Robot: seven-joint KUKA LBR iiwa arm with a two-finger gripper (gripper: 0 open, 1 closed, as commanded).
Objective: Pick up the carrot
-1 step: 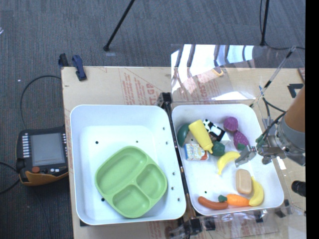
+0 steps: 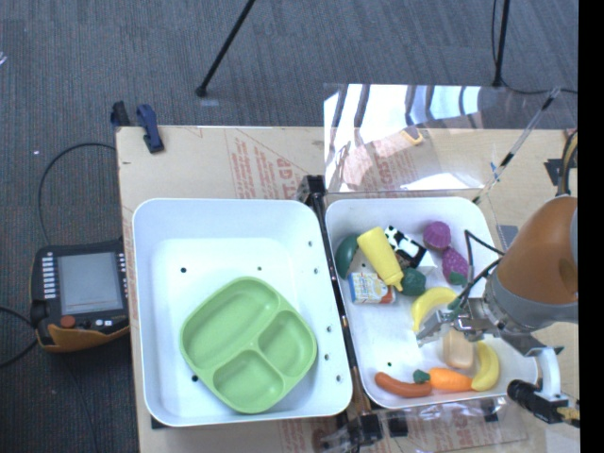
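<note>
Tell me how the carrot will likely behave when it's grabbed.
The carrot looks like a rigid plastic toy, so probably stiff and light. Its smooth, tapered body may slip or roll under a pinch. It lies beside the chili by the bin's near wall, so neighbours may get nudged.

The arm (image 2: 543,272) is showing a broad orange band over grey casing. Black cables are trailing beside its metal gripper (image 2: 451,326) (silvery, small).

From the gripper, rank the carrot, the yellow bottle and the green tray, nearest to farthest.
Measured from the gripper:
1. carrot, just below it at the right bin's near edge.
2. yellow bottle, up-left in the same bin.
3. green tray, in the left bin.
</note>
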